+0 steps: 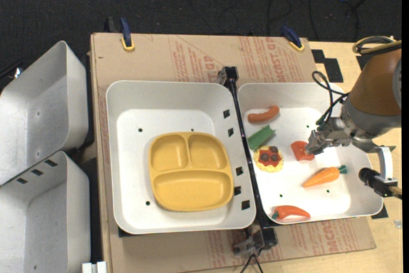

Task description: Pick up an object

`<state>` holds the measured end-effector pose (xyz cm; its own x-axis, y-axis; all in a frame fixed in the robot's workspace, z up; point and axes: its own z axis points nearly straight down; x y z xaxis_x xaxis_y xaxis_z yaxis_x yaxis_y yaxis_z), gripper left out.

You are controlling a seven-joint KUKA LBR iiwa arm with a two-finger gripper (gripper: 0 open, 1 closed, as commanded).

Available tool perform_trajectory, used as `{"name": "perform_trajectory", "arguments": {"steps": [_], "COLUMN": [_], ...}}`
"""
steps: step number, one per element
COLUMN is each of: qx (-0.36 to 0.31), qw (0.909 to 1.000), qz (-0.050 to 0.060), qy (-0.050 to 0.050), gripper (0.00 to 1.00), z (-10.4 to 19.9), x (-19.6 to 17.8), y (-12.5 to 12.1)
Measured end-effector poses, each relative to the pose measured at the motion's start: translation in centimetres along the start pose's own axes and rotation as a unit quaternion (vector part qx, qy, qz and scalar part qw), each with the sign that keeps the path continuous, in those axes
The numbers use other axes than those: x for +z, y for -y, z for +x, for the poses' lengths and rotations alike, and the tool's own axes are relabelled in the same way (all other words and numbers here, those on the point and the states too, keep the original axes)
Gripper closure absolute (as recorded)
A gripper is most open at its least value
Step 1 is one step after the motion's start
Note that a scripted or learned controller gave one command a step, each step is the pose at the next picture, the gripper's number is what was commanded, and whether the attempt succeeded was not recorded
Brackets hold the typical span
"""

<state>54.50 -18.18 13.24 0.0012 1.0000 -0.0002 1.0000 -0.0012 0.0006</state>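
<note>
Currently, status by item:

Arm: the grey arm (377,96) with its orange band enters at 3 o'clock and reaches down into the right bin (339,204).

Gripper: the gripper (317,142) is low in the right bin, at or just beside the right edge of a red piece (300,150). Finger state: cannot be told; the wrist hides the tips from this slanted view.

Candidate object: the red piece lies near the bin's centre. No object is seen between the fingers, so no hold is confirmed.

Other contents, right bin: a sausage (263,114) at 11 o'clock; a green piece (261,137) just below it; a small yellow item with dark topping (270,159) at 9 o'clock, near the red piece but apart from it; a carrot (323,176) at 5 o'clock, close to the gripper; a red-orange pepper (291,212) at 7 o'clock by the front wall.

Left bin: the left bin (128,112) holds a yellow divided tray (190,171), lying flat.

Step in hand (judgement): descent onto the red piece, or closing on it.

Reason for pose (judgement): the steep reach from the right keeps the arm clear of the divider and of neighbouring items.

Risk (judgement): the carrot lies close enough to be nudged; an edge contact on the red piece may slip.
</note>
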Motion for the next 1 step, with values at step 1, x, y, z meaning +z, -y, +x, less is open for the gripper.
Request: {"name": "perform_trajectory", "arguments": {"steps": [1], "qx": [-0.001], "qw": [1.0000], "qz": [-0.002], "qy": [0.001], "gripper": [1.00], "z": [-0.15], "x": [-4.26], "y": [0.00]}}
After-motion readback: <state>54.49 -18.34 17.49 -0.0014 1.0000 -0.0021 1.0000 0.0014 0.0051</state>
